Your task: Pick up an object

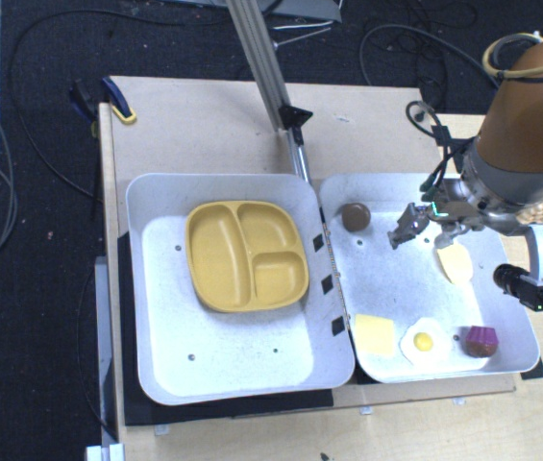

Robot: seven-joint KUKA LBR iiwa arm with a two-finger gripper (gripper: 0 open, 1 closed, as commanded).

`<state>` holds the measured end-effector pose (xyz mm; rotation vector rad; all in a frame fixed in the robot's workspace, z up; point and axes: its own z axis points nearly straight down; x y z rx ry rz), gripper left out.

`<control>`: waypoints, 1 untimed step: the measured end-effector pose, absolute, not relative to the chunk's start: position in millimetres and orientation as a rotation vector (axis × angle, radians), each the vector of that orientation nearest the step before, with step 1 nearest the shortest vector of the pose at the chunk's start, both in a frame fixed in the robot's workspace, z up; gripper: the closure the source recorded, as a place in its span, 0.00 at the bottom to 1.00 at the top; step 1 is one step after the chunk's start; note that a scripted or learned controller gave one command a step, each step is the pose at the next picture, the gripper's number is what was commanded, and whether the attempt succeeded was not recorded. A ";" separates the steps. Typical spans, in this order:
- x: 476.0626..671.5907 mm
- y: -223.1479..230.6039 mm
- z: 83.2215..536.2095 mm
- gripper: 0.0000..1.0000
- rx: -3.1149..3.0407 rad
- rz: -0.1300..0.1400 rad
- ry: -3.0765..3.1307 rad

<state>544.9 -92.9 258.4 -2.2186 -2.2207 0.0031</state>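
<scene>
1. Dark floor strewn with cables surrounds a pale wooden bench (204, 123), and on it two shallow white bins sit side by side, the left bin (156, 353) and the right bin (511, 368).
2. Over on the left, a yellow divided plate (248, 255) lies alone in its bin, well apart from the action.
3. All the candidates for picking are in the right bin: a brown round piece (355, 217) near the back, a pale yellow wedge (455, 263) toward the arm's side, a yellow block (376, 333), a fried egg (424, 341) just beside it, and a purple piece (481, 341) at the front corner.
4. And the arm (526, 133) is in, reaching from the right, with its gripper (410, 227) hanging above the bin floor between the brown round piece and the pale yellow wedge.
5. Whether the gripper is spread or closed cannot be told from this angle; nothing can be seen caught in it.
6. Judging by the layout, nothing has been lifted: every item rests on the bin floor.
7. Everything remains to be done: settling over one item, closing on it, raising it clear. The pale yellow wedge and the brown round piece look nearest.
</scene>
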 end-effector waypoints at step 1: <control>545.6 -92.9 259.3 0.00 -2.220 0.000 -2.223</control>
